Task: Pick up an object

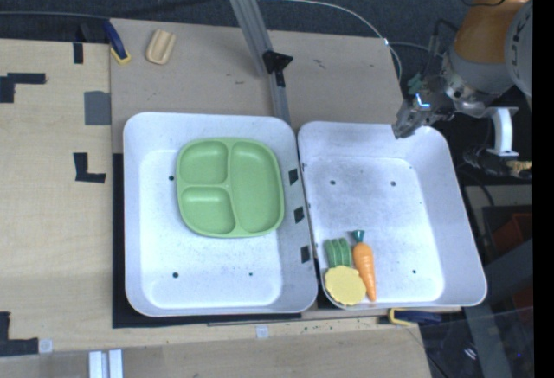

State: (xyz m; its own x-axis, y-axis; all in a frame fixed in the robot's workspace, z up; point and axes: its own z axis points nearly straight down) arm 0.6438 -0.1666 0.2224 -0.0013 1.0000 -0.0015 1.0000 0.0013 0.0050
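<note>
In the right bin (pixel 433 195), an orange toy carrot (pixel 364 268) lies at the near left corner, beside a green toy vegetable (pixel 338 252) and a yellow round piece (pixel 344 285). My gripper (pixel 407 127) hangs over the far right rim of that bin, well away from those toys. Nothing shows between its fingers. The arm reaches in from the upper right.
The left bin (pixel 147 272) holds a green divided plate (pixel 230 186). A metal pole (pixel 251 17) slants down to the gap between the bins. A tan block (pixel 160 47) and a blue and yellow tool (pixel 117 43) lie on the bench behind the bins.
</note>
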